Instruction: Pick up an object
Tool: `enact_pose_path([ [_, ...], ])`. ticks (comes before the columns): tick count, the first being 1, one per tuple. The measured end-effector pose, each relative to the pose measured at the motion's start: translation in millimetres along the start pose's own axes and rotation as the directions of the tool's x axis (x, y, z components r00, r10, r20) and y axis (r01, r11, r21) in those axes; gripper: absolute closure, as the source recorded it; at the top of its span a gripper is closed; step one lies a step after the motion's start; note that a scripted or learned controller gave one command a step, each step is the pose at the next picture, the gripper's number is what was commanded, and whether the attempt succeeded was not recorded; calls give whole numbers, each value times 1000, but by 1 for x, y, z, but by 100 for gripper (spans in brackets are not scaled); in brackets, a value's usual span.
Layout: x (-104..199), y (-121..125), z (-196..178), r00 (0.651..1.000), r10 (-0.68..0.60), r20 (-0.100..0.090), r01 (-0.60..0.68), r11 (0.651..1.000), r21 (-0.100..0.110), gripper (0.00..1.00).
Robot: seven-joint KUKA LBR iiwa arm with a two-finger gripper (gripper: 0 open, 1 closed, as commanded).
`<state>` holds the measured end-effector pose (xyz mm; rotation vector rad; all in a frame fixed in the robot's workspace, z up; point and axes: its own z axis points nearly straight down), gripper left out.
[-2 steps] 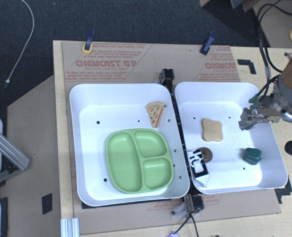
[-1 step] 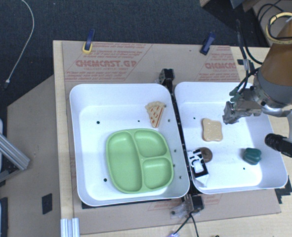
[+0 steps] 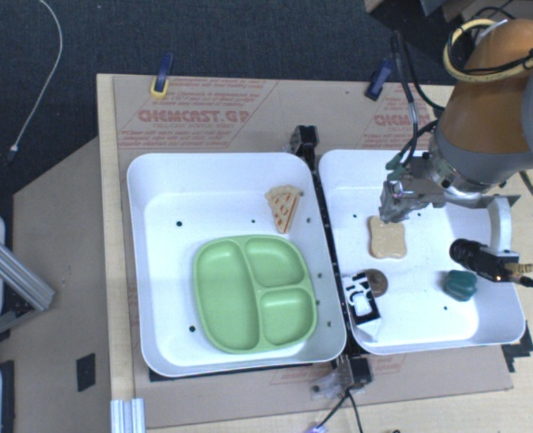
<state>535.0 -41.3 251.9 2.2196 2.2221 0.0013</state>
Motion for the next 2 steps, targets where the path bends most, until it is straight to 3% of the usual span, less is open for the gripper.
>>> enact_pose_path([
  [2, 100, 28, 0, 1000, -5, -1, 5, 1000, -1, 100],
])
